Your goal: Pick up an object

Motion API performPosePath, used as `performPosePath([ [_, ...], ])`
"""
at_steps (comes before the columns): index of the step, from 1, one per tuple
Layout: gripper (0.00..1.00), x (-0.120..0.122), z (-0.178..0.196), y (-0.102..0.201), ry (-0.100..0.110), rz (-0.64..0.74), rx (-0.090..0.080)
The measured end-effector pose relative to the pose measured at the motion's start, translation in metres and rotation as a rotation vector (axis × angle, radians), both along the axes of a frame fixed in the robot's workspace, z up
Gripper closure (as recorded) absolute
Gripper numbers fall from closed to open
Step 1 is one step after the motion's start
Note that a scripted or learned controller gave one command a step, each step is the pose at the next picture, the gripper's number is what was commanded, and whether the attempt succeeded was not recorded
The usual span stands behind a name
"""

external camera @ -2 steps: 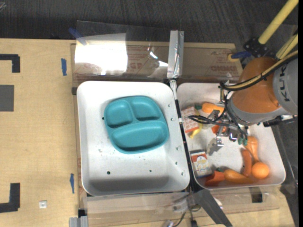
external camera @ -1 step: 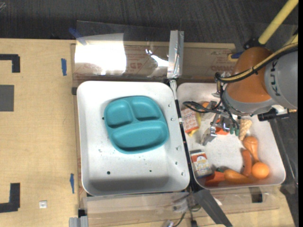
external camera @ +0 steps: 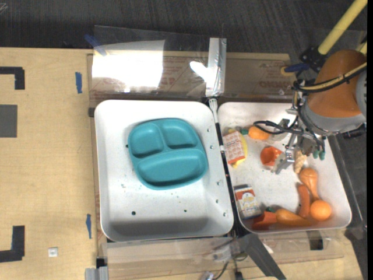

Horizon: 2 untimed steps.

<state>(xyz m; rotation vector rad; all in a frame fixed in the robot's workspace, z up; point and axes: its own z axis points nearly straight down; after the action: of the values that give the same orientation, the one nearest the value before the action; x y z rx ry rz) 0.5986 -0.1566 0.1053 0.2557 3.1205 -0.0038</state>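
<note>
The right bin (external camera: 341,182) holds several toy foods. My gripper (external camera: 284,161) hangs low over its middle, just right of a red-orange cup-like piece (external camera: 268,155). A tan squash-shaped piece (external camera: 309,177) lies close on the gripper's right. An orange piece (external camera: 257,134) sits at the back, behind the cup. Nothing shows clearly between the gripper's tips. The grey arm with its orange band (external camera: 335,92) reaches in from the upper right.
A small printed packet (external camera: 235,147) lies by the right bin's left wall and a small box (external camera: 247,200) nearer the front. Carrots (external camera: 288,216) and an orange ball (external camera: 320,209) crowd the front right corner. A teal divided plate (external camera: 167,152) sits in the left bin (external camera: 116,203).
</note>
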Motion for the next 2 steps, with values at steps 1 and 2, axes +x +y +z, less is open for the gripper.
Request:
performPosePath([
  [1,0.00,0.018,-0.016,0.054,0.003,-0.258,0.005],
  [2,0.00,0.044,-0.016,-0.065,0.020,-0.136,0.008],
])
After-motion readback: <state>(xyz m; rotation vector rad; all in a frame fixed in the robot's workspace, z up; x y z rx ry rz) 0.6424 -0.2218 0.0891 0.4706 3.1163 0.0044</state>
